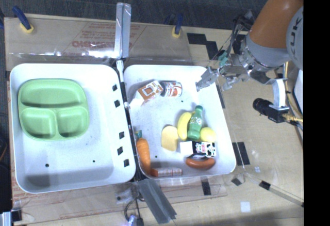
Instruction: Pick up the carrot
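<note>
Carrot (143, 155): lies lengthwise along the left wall of the right bin (154, 73), low in the frame, its tip pointing toward the bottom edge; a small brown bar (166, 172) lies just beside that tip. Tight against the wall, it likely leaves little room for a finger on that side.
Gripper (205, 80): hangs over the right bin's upper right corner, well apart from the carrot, nothing between its fingers; whether they are spread or closed cannot be told at this angle.
Arm (276, 18): grey with an orange band, reaching in from the frame's right, apparently not yet started toward the target.
Clutter: a green bottle (195, 123), yellow fruit, a sausage-like piece (200, 162) and small cartons crowd the bin's centre and right, clear of the carrot.
Left bin (64, 168): holds a green divided tray (52, 108) at upper left.
Bench: pale wood, clear sheeting taped under the bins, blue clamps (22, 19) along the top edge.
Room: dark carpet beyond.
</note>
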`<move>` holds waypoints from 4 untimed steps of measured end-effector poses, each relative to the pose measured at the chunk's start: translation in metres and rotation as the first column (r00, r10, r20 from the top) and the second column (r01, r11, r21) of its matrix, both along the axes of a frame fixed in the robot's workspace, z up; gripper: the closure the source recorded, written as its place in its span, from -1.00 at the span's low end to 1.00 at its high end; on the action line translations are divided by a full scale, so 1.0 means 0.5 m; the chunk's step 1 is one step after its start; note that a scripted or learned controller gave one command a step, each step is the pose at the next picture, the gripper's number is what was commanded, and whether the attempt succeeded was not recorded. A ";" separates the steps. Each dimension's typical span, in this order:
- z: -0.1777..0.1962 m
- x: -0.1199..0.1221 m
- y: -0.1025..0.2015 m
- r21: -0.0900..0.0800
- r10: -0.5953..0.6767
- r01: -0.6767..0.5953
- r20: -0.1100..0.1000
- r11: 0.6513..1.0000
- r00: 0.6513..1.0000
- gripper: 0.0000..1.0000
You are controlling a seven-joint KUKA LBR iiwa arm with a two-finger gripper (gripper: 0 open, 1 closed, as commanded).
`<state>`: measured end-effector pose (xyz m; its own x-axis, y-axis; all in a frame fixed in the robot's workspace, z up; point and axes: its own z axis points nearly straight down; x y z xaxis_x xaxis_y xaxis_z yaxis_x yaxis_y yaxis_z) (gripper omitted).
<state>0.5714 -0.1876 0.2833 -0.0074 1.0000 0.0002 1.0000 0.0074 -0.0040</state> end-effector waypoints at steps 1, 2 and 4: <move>-0.367 -0.080 0.040 -0.010 0.463 -0.463 0.015 0.886 0.886 -1.00; -0.366 -0.177 0.152 -0.017 0.478 -0.478 0.020 0.878 0.878 -1.00; 0.281 -0.189 0.085 -0.002 0.365 -0.365 0.005 0.931 0.931 1.00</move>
